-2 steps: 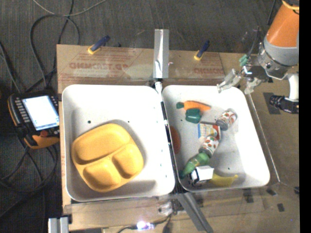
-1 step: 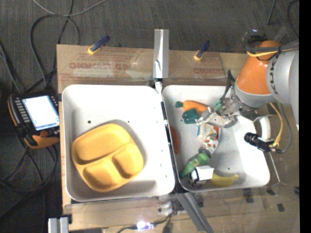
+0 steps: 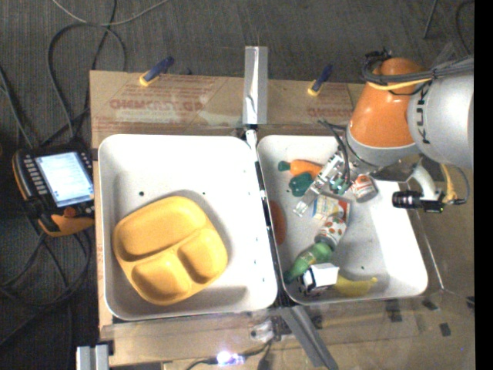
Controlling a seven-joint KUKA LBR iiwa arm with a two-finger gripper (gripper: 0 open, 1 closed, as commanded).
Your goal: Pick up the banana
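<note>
The banana [image 3: 355,286] is seen lying lengthwise along the near wall of the right bin [image 3: 400,237], well below the gripper [image 3: 333,174], whose finger state cannot be told.

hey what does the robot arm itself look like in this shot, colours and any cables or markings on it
The arm is light grey and rounded, with a broad orange band above the wrist and dark lettering on the grey casing beside it. A thin black cable loops near the orange section. The end effector is a small metallic and black assembly; a black cylindrical fitting with a yellow cable sticks out alongside.
</note>
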